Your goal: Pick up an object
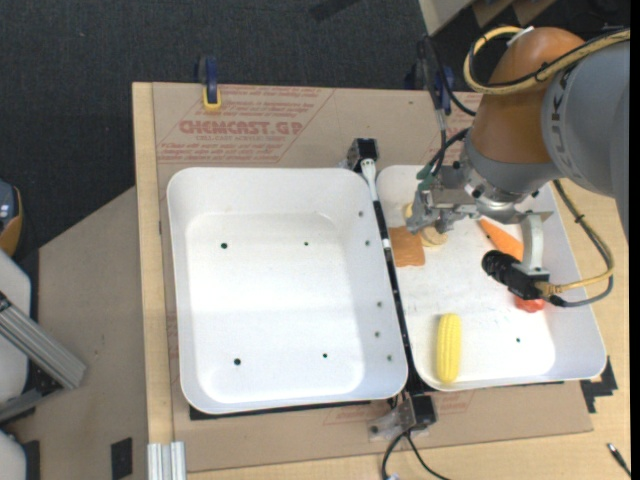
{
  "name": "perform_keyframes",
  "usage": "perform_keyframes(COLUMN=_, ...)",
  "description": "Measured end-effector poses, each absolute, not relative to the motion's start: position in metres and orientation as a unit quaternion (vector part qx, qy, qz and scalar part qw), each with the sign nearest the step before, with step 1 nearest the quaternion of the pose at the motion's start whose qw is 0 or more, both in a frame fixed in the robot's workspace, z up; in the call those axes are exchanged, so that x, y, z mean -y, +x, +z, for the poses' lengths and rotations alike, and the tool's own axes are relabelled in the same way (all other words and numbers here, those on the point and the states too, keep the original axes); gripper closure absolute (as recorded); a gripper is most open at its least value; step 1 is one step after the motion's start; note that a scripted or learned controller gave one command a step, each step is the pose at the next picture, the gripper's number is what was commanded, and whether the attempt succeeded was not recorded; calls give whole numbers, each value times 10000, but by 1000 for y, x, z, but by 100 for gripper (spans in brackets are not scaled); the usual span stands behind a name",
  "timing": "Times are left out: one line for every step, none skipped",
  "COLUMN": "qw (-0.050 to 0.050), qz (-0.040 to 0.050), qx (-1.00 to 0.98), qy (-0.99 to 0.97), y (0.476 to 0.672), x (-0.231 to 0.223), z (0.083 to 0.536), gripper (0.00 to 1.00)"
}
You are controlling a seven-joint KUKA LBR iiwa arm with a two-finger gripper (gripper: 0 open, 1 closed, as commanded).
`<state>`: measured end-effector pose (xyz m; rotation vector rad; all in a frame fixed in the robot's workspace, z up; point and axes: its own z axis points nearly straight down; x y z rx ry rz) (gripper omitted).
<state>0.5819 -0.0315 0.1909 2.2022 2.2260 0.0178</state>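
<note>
Dark carpet surrounds your desk (250, 118) and its two bins. Your hand (432, 220) hangs low in the right bin (500, 363), just beside a brown block (408, 248); I can't tell how its grip stands. Centre over the block before closing. Corn (448, 347) lies nearer the front.

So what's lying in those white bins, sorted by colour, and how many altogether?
Yellow: 1, corn cob
Brown: 1, flat piece
Orange: 1, carrot-like piece
Red: 1, small piece
Total: 4, all in the right bin
</note>
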Motion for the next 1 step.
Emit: perform_keyframes(qw=19, qz=27, qx=-7096, qy=7046, y=606, x=-29, z=222, gripper=100)
